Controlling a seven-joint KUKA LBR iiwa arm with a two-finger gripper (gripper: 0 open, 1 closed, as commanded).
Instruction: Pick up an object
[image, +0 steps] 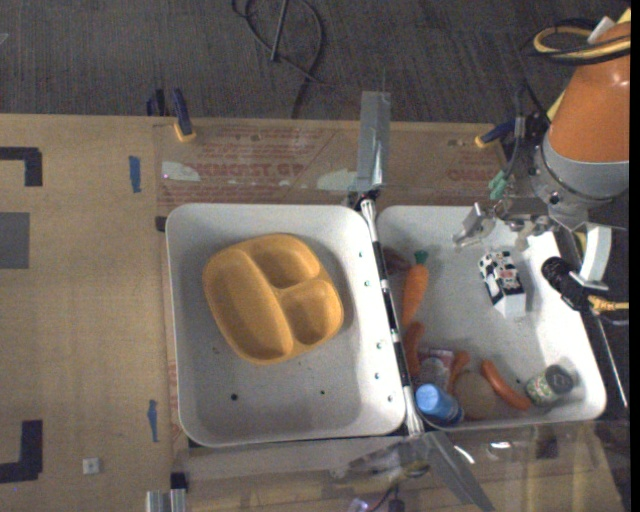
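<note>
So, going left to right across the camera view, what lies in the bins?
Yellow divided plate in the left bin → carrot by the right bin's left wall → black-and-white box → small round can near the right bin's front right corner.

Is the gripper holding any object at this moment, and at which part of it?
Nothing is seen held. The gripper hangs above the right bin, and the carrot lies loose below.
</note>
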